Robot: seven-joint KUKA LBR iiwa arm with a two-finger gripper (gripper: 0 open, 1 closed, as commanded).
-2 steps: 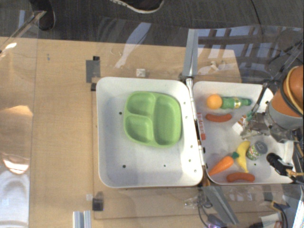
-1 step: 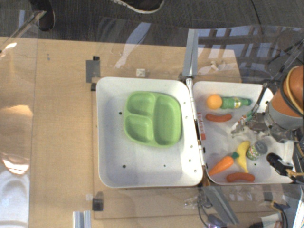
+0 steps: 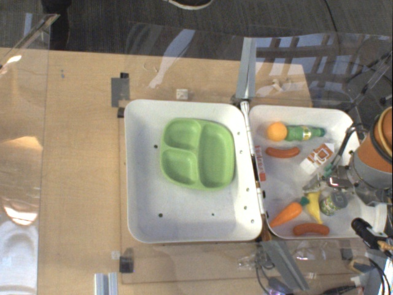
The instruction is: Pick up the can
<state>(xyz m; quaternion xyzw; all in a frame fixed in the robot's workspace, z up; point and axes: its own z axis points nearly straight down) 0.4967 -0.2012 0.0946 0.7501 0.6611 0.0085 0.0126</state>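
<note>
Can (image 3: 330, 204): seen lower right of frame, beside the banana (image 3: 313, 206).
Handling: judged light, rigid, slippery; to be gripped across its sides.
Gripper (image 3: 332, 183): state cannot be told.

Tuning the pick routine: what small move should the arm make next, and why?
Probably lower the claw slightly toward the can. It sits just above the can in the right bin, and the corn crowds the can's left, so a straight descent seems safest.
</note>
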